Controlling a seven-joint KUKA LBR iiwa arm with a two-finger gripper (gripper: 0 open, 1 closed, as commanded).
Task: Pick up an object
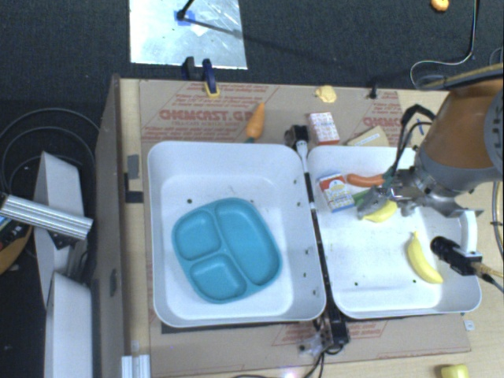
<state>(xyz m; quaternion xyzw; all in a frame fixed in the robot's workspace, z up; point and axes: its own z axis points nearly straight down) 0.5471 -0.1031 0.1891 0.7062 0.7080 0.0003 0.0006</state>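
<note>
Hand (pixel 376 204) over small banana (pixel 381 212), beside carton (pixel 335 191), carrot (pixel 365 179)

Bench (pixel 213 109) under two white bins (pixel 169 242)

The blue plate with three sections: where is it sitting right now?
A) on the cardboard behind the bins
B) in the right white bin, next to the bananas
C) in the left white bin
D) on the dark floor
C: the blue plate lies flat inside the left bin, while the right bin holds a banana and a small carton.
</note>
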